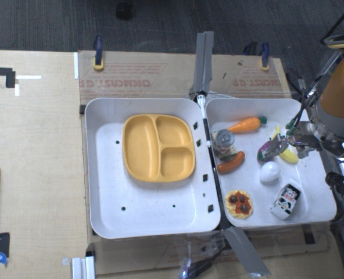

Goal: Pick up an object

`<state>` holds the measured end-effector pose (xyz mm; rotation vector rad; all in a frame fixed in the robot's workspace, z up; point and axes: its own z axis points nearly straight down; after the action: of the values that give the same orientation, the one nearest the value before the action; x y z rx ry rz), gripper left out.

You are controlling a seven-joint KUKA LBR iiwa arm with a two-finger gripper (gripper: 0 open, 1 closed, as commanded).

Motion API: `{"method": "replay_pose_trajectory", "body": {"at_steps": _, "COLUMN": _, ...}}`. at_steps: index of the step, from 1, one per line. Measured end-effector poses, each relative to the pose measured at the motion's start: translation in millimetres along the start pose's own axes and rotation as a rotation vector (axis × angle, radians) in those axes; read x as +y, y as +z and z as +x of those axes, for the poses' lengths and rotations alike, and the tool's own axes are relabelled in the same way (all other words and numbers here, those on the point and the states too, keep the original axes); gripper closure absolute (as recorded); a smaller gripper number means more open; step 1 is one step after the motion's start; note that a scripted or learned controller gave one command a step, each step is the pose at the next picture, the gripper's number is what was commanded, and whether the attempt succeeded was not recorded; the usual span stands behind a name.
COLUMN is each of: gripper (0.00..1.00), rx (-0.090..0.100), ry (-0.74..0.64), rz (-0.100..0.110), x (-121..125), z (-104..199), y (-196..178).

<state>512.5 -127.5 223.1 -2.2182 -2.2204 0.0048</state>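
I am looking down at two shallow white bins on the light wooden tabletop [32, 156]. My grey arm with the orange band [337, 95] is reaching into the right white bin [314, 211] from the right side. The fingers [289, 141] are sitting low over the toys there, but I cannot tell if they are spread or pressed together, because they are small and dark against the clutter.

Right by the fingers, a purple and green toy [271, 149] is lying beside a yellow banana-like toy [289, 154]; I cannot tell if either one is being pinched. Just below them, a white egg [269, 171] is resting. Farther below the fingers, a small black and white carton [286, 201] is lying tilted. To the left of the fingers I am seeing an orange toy carrot [244, 125], a small tin can [224, 139], a red-brown sausage [230, 162] and a little round pizza [239, 204].

Far left of the fingers, a yellow plastic divided plate [158, 147] is sitting in the left white bin [102, 214].
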Motion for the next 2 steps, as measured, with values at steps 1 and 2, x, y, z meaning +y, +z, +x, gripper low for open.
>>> {"method": "replay_pose_trajectory", "body": {"at_steps": 1, "gripper": 0.00, "rx": -0.001, "ry": -0.017, "rz": -0.001, "x": 49.3, "z": -45.3, "y": 37.5}}
{"method": "replay_pose_trajectory", "body": {"at_steps": 2, "gripper": 0.00, "rx": 0.000, "ry": -0.135, "rz": -0.004, "x": 81.0, "z": -79.0, "y": 122.7}}
